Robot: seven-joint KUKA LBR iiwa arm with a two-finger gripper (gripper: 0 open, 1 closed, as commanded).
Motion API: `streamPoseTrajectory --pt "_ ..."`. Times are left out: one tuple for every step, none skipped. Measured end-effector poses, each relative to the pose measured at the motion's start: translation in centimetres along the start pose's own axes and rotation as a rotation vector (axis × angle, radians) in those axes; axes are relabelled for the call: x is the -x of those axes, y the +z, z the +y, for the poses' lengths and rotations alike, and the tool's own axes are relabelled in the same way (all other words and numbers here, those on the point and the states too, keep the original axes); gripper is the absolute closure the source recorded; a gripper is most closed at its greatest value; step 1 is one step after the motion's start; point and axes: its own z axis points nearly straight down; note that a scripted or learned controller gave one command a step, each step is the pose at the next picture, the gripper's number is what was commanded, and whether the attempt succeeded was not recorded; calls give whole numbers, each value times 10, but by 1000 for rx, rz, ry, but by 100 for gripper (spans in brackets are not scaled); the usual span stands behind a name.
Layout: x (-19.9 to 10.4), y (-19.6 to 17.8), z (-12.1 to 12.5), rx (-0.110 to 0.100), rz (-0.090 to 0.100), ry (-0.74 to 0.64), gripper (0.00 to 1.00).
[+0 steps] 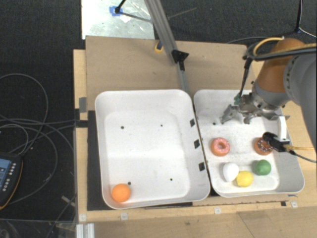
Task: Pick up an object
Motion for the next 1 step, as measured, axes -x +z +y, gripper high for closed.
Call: streamPoseTrajectory --pt "1 -15 2 7 -1 -1 100"
